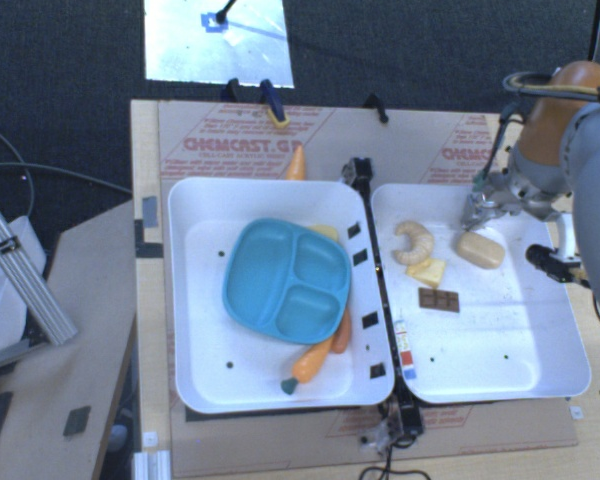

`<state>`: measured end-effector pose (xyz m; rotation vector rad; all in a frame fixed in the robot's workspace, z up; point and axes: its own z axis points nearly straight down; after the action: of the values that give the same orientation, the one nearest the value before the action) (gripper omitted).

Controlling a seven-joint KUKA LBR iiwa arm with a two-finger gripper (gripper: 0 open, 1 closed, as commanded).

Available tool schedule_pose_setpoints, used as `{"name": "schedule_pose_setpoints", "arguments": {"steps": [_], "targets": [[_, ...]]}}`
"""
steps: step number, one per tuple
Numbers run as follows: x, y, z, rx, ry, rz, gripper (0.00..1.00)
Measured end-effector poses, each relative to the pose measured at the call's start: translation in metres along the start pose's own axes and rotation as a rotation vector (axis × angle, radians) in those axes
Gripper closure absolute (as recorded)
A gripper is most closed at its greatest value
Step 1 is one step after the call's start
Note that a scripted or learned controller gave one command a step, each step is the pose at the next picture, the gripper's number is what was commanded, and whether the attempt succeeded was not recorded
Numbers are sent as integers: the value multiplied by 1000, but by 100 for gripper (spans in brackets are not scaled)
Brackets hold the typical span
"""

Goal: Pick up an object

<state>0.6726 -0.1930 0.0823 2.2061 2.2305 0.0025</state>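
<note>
My gripper [477,214] hangs low over the back of the right bin [540,368], just above and behind a tan bread roll [479,250]. I see nothing held in it. Left of the roll lies a pale croissant [413,239], with a yellow cheese wedge [427,271] and a brown chocolate bar [439,301] in front of it. The grey arm with its orange band [570,93] comes in from the upper right.
The left bin [200,368] holds a blue divided plate [286,280] lying over an orange carrot [318,358] and a yellow item [324,233]. Another carrot [296,163] lies behind that bin on the cardboard. A shiny metal sheet [218,28] lies at the back.
</note>
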Motion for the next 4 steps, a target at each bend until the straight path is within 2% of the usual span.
{"name": "schedule_pose_setpoints", "arguments": {"steps": [1, 2, 3, 4], "targets": [[-8, -42, -3, 5, 1, 11, 100], [38, -111, -2, 10, 5, 10, 100], [-16, -53, -93, -11, -6, 8, 100], [-13, -193, -32, 18, 6, 17, 100]]}}
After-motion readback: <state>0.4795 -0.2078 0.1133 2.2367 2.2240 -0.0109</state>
